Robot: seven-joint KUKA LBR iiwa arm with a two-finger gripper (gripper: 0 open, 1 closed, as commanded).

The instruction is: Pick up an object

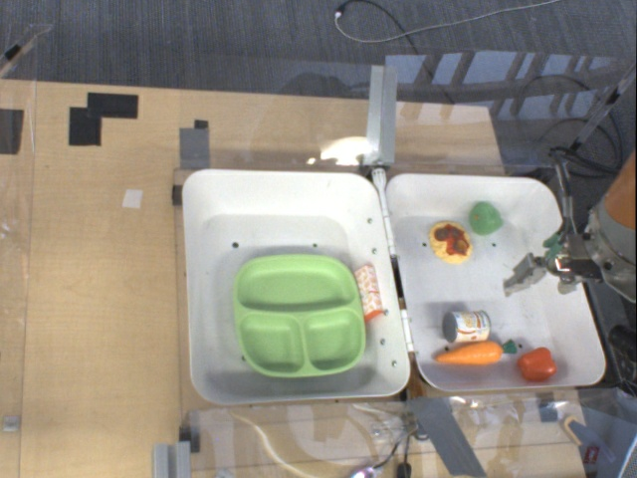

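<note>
A: Where do we stand on the pick?

B: Gripper (542, 265) hangs over the right bin (567, 199), near its right wall, about mid-height in the camera view. Fingers look spread apart, nothing between them.

A: Candidates?

B: All in the right bin. Green ball (486, 217) and a small pizza toy (451, 241) sit up-left of the tool. Can (467, 326), carrot (471, 355) and a red pepper (537, 364) sit along the bin's near edge, below the tool.

A: Nearest?

B: We judge the red pepper or the green ball, roughly a tie. The pepper lies almost straight down the frame from the fingers; the ball is up and to the left.

A: Anything with an axis to worry about?

B: The carrot. Its long axis runs left-right, tip pointing left, and it is just beside the can, possibly touching. We'd want the fingers closing across it, not along it.

A: Left bin?

B: Green divided plate (299, 315) and a small packet (368, 292) by its right edge. Well apart from the tool, across the divider.

A: So stay right.

B: Agreed.
</note>
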